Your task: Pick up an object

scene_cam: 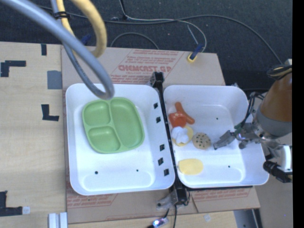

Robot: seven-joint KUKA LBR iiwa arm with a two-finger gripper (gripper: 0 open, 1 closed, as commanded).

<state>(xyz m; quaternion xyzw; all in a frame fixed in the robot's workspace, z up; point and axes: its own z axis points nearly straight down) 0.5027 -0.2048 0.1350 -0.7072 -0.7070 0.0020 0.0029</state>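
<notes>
The right bin [213, 96] holds several small items. An orange toy piece [179, 116] lies near its left wall, with a white and yellow piece [181, 136] just below it. A round speckled cookie [201, 140] sits beside them, and a flat yellow oval [191, 166] lies nearer the front. My gripper [220, 142] reaches in low from the right, its tip just right of the cookie and a small gap away from it. Nothing shows in its grasp.
The left bin [76, 141] carries a green divided plate [113, 125]. A grey hose and a yellow hose cross above the left bin's back corner. A black divider with clips runs between the bins. Cables lie on the dark floor behind.
</notes>
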